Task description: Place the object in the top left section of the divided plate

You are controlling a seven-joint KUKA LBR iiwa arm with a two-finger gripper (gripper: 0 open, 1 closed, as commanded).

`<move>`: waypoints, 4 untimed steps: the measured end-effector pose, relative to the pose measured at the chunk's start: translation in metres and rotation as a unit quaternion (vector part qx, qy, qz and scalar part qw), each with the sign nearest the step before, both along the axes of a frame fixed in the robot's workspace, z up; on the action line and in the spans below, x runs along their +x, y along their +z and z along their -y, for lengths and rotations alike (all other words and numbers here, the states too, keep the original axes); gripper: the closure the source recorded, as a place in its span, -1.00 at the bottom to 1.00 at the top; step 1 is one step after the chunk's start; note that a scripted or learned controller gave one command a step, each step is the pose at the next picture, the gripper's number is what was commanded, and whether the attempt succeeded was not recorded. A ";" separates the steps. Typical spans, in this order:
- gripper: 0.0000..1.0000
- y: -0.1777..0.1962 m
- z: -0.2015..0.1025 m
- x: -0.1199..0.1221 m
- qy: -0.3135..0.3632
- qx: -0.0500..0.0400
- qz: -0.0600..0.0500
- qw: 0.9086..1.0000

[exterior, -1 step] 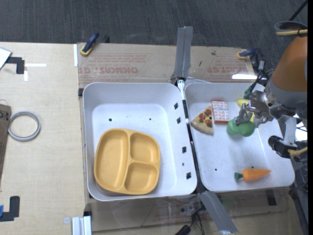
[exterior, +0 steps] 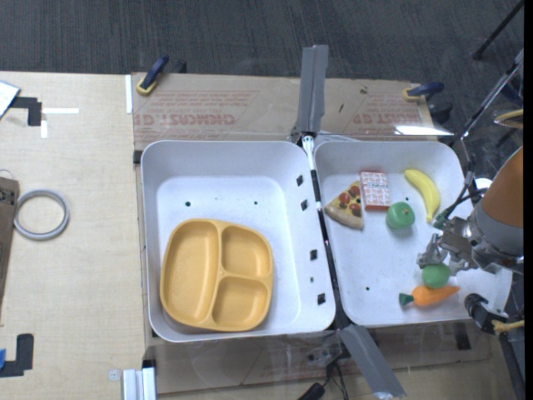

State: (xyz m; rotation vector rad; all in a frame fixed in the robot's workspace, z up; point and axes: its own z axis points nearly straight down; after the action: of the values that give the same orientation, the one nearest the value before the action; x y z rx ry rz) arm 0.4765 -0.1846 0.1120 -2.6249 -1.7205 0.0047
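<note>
The yellow three-section plastic plate (exterior: 218, 274) lies low in the left white bin (exterior: 158, 223), nothing in its sections. In the right white bin (exterior: 375, 302) the gripper (exterior: 440, 255) hangs over a small green round piece (exterior: 434, 275) just above the orange toy carrot (exterior: 431, 297). Whether the jaws stand apart or together I cannot tell. A pizza slice (exterior: 346, 206), red box (exterior: 375, 189), green apple (exterior: 400, 216) and banana (exterior: 424, 192) lie nearby. This looks like the picking step; next comes a firm grasp, then a carry leftward to the plate's top left section.

Yellow divided plate (exterior: 218, 275), white bins (exterior: 225, 161)
</note>
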 end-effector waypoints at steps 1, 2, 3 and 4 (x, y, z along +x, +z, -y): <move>1.00 0.064 -0.035 0.030 -0.173 -0.001 0.000 0.985; 1.00 0.196 -0.082 0.055 -0.357 -0.003 0.000 0.934; 1.00 -0.020 -0.083 0.026 -0.434 -0.002 0.000 0.901; 1.00 0.079 -0.146 0.002 -0.461 -0.002 0.000 0.888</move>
State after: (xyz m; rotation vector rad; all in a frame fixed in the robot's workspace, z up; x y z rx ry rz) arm 0.4786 -0.0383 0.1907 -3.1251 -0.3178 0.0069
